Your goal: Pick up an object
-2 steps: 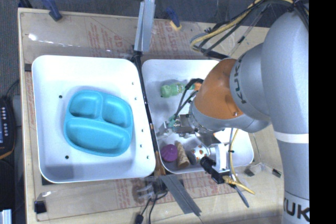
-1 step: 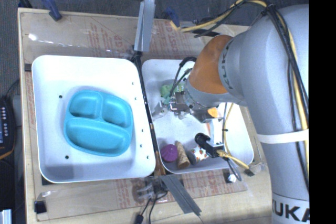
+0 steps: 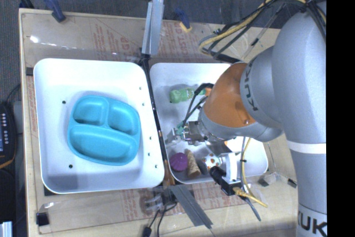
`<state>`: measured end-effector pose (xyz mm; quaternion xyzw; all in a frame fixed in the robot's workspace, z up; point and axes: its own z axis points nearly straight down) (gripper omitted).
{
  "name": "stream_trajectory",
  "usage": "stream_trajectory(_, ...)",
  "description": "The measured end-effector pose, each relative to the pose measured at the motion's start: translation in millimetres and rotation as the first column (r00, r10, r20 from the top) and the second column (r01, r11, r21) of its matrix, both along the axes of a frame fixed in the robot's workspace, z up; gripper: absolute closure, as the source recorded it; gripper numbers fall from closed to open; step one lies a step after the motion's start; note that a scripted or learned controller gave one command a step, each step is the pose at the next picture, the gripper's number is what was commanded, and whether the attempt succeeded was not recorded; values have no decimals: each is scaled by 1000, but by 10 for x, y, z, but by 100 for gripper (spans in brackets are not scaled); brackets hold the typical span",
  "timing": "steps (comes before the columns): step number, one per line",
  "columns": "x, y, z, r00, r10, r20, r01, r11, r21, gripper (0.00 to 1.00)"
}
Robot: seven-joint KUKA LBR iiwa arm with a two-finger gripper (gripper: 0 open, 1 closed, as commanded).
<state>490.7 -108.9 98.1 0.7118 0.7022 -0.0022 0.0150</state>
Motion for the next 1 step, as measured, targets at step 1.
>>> stream_trajectory(1, 703, -66, -52, 1000, 16, -16, -15, 1000, 21, 0)
